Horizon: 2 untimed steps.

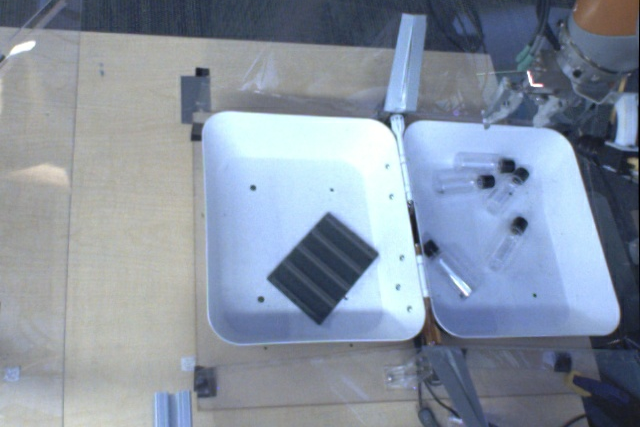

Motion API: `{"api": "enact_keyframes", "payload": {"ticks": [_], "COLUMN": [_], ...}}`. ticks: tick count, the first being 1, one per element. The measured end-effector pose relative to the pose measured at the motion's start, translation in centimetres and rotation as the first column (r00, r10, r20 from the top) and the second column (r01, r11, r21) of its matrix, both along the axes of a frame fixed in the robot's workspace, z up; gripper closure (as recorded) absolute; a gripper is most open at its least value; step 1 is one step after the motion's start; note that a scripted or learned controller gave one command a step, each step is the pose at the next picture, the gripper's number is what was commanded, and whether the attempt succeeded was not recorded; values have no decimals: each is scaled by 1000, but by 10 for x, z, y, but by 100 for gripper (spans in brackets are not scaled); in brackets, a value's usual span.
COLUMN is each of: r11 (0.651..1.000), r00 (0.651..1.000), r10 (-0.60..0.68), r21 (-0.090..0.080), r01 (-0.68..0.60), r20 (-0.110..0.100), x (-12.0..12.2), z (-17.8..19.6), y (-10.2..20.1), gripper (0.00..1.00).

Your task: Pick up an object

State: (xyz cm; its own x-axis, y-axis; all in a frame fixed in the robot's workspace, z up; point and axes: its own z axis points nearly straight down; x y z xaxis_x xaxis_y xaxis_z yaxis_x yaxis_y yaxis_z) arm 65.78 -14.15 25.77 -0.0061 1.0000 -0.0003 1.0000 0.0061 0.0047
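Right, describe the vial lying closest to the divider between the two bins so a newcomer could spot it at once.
Start at the right-hand white bin, the one that holds the small clear vials. Look along its left wall, beside the divider, about two thirds of the way down. The vial there lies slanted with its black cap toward the upper left, alone and apart from the black-capped vials grouped higher up.

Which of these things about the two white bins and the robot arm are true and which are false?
1. A dark ribbed block lies in the left bin. True.
2. The clear vials with black caps lie in the left bin. False: they lie in the right bin.
3. The arm comes in at the top right. True.
4. The dark block stands on end. False: it lies flat.
5. The vials are stacked in a neat pile. False: they lie scattered.
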Motion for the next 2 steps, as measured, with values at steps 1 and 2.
{"api": "enact_keyframes", "payload": {"ticks": [1,2], "r11": [995,995], "r00": [995,995], "r10": [101,103], "r21": [0,0], "r01": [-101,-103], "r20": [-1,8], "x": [-8,-5], "z": [-139,-125], "y": [29,30], "gripper": [0,100]}}
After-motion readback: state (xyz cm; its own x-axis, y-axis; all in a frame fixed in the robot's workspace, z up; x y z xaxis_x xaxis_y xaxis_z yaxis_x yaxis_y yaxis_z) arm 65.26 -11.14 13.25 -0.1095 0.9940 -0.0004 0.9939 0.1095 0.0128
